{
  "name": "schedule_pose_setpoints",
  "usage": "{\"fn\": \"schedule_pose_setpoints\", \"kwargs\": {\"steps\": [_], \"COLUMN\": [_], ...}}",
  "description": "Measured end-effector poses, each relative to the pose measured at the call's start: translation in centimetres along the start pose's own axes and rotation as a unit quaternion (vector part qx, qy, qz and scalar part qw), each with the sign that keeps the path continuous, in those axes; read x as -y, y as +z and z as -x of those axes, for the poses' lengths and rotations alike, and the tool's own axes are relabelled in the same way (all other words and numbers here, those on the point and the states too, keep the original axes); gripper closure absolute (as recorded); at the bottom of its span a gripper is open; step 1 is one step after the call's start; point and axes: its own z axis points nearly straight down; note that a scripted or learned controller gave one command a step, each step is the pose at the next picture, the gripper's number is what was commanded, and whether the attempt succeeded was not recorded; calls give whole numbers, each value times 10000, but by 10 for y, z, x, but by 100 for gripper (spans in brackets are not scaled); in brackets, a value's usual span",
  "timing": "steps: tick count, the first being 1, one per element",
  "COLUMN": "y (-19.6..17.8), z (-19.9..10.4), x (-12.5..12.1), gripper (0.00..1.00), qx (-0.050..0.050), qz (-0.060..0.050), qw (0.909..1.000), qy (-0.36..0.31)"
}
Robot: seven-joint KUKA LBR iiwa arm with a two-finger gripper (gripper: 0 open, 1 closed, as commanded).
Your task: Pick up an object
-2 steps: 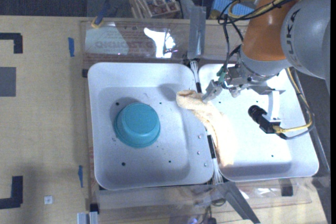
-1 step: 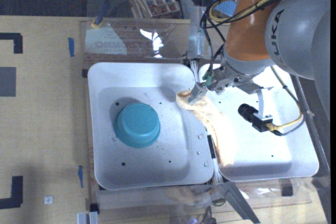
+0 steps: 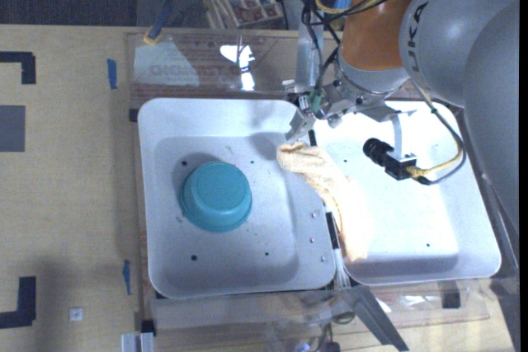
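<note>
The arm [image 3: 462, 21] has a smooth, rounded grey shell with dark KUKA lettering on its side. A glossy orange band [image 3: 375, 8] wraps it above the wrist. Yellow and black cables [image 3: 437, 169] run along it, one ending at a small black fitting [image 3: 388, 157].

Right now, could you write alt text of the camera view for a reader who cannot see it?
A grey arm's end effector hangs over the top end of a yellowish cloth draped across the rims between two white bins. A teal bowl sits upside down in the left bin.
</note>
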Motion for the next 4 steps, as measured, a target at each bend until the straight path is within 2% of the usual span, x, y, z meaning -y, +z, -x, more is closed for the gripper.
{"fn": "schedule_pose_setpoints", "kwargs": {"steps": [1,2,3,4], "y": [-38,0,0,0], "z": [0,38,-14,-40], "x": [-4,4,2,-3], "gripper": [0,0,0,0], "qx": [5,-8,-11,-11], "qz": [2,-25,-25,-26], "qw": [9926,9945,9966,9966], "qy": [1217,1050,824,819]}}
